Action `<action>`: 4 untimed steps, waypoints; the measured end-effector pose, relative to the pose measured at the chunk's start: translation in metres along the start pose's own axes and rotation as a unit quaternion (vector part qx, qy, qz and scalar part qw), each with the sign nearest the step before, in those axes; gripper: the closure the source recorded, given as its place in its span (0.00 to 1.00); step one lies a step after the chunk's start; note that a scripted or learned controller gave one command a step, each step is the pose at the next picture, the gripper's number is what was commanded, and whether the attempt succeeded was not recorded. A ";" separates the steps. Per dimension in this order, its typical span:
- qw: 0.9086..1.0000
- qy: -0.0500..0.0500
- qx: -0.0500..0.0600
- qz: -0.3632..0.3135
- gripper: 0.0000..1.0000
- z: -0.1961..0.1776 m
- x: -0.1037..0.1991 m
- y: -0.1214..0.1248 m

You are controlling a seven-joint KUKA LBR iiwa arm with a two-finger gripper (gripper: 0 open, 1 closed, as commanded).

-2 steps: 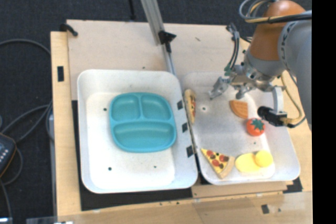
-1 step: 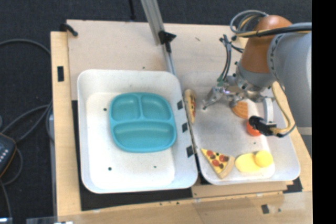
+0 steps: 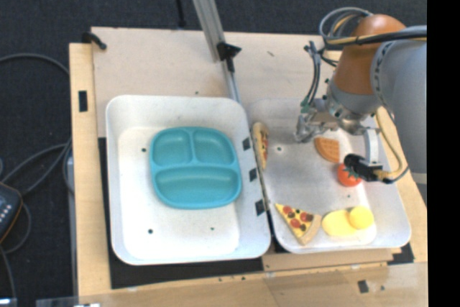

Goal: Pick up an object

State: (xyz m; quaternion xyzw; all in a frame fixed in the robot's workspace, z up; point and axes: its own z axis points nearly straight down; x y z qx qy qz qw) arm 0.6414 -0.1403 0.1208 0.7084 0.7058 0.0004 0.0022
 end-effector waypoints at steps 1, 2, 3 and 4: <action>1.000 0.000 -0.002 -0.001 1.00 -0.061 -0.009 -0.002; 1.000 0.000 -0.001 -0.003 1.00 -0.114 -0.011 0.000; 1.000 0.001 0.000 -0.003 1.00 -0.126 -0.012 0.001; 1.000 0.002 0.002 -0.005 1.00 -0.122 0.048 -0.001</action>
